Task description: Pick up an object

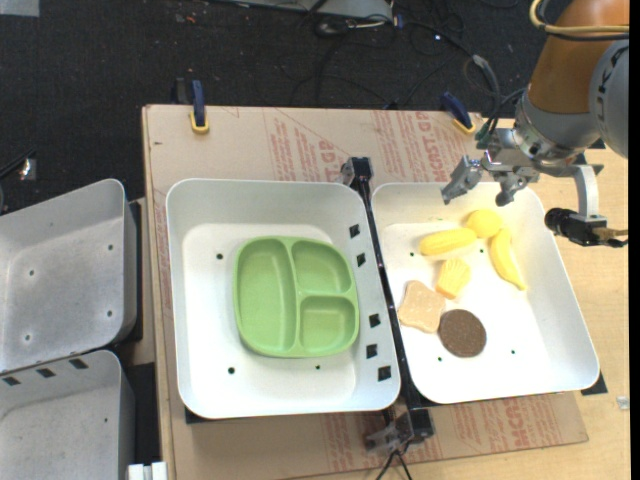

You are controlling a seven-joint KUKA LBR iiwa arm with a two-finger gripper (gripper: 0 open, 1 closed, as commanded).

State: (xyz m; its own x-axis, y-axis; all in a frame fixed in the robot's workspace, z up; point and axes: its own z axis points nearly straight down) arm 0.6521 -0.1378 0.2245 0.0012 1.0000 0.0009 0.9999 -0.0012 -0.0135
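Two shallow white bins sit side by side on a brown cardboard-covered tabletop (270, 138). The left bin (190, 268) carries a light green plastic tray with three compartments (296, 296), lying flat near its middle. The right bin (560, 338) carries the toy foods, gathered in its upper-left part: a long yellow banana-like piece (447, 241) lying crosswise, a rounder yellow piece (484, 222) touching its right end, a curved yellow piece (506, 259) slanting down toward the right, a small ridged orange-yellow piece (453, 277) just below the long one, a tan slice shaped like toast (421, 306), and a flat dark brown disc (462, 333) whose upper-left edge meets the slice. What the yellow pieces depict exactly is hard to make out.

The grey arm with its orange band (585, 43) comes in from the upper right and is cut off by the frame edge. Its pincer (483, 184) hangs over the far rim of the right bin, just above the rounder yellow piece; two grey fingers (460, 182) stand apart with nothing between them. Whether the tips touch the bin cannot be told from this slant. At the far left, parts of other white panels (60, 258) are cut off by the frame.
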